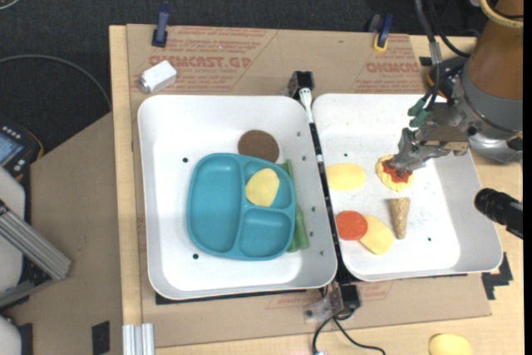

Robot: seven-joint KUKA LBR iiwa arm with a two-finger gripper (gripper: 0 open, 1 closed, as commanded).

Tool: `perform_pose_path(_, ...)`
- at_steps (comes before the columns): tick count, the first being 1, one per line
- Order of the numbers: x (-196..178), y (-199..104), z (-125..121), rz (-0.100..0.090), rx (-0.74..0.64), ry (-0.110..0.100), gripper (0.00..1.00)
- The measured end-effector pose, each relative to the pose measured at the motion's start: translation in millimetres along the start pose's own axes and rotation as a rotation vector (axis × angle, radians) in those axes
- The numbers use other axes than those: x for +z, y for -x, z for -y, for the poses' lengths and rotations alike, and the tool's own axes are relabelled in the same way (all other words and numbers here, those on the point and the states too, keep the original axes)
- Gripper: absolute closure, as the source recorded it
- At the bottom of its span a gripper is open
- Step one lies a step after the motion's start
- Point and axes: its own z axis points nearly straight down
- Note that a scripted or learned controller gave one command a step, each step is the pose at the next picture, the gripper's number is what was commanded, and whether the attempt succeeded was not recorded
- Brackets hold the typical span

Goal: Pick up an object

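Note:
My gripper (407,159) hangs low in the right bin (465,253), directly over a small yellow and red toy food piece (389,174) and touching or almost touching it. Nothing visibly sits between its fingertips. Left of that piece lies a yellow oval (345,176). Nearer the front are an ice-cream cone (400,216), a red disc (352,224) and a yellow lump (378,238). In the left bin (166,262) a blue divided plate (224,208) carries a yellow piece (263,187), with a brown disc (258,145) behind it and a green strip (298,216) along its right side.
A black-handled tool (304,91) lies along the seam between the bins. A white block (158,76) and two blue clamps (161,25) (382,34) sit on the cardboard behind. A yellow object (449,343) lies off the bench at the front right.

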Motion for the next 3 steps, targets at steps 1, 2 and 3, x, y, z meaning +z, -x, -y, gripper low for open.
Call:
perform_pose_path(1,-41,129,-1,0.007,0.005,0.013,1.0)
perform_pose_path(2,91,127,0,-0.003,-0.003,-0.004,1.0)
perform_pose_path(3,37,62,-2,0.001,-0.01,0.011,1.0)
